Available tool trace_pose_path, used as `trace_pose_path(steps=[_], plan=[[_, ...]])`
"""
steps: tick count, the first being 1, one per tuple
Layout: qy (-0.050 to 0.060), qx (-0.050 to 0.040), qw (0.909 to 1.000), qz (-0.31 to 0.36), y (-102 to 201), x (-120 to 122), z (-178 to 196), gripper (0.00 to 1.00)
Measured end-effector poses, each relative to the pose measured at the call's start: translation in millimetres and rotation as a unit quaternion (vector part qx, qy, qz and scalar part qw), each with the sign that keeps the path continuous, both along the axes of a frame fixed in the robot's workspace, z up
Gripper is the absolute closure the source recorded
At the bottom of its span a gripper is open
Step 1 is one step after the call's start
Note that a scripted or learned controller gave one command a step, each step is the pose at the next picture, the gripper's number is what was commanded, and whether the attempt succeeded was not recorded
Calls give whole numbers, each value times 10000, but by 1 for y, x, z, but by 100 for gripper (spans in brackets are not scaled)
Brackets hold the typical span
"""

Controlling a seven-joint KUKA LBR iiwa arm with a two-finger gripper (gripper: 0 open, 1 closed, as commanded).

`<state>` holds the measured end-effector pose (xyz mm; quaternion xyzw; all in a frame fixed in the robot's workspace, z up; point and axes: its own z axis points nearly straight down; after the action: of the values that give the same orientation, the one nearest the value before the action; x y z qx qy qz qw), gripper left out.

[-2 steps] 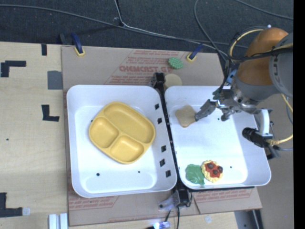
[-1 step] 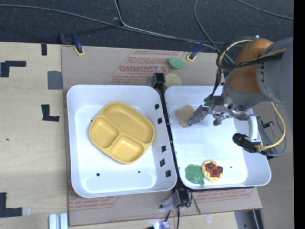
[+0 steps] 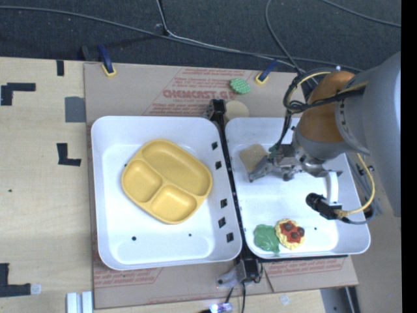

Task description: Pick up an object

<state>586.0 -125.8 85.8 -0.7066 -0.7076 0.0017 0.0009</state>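
My pincer hangs low in the right bin; I cannot tell its state. The tan block lies just beyond its tip, toward the divider, possibly touching. Behind my wrist, well apart, sit the green and pizza toys. Farther left, the yellow tray lies in the other bin.

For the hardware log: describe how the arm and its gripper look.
The grey metal arm has an orange band above its wrist. Black and yellow cables loop beside it. Its two-finger gripper is dark grey metal.
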Motion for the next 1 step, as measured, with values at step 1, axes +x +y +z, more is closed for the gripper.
trace_pose_path(steps=[1], plan=[[-5,6,10000,9,1,1,13,100]])
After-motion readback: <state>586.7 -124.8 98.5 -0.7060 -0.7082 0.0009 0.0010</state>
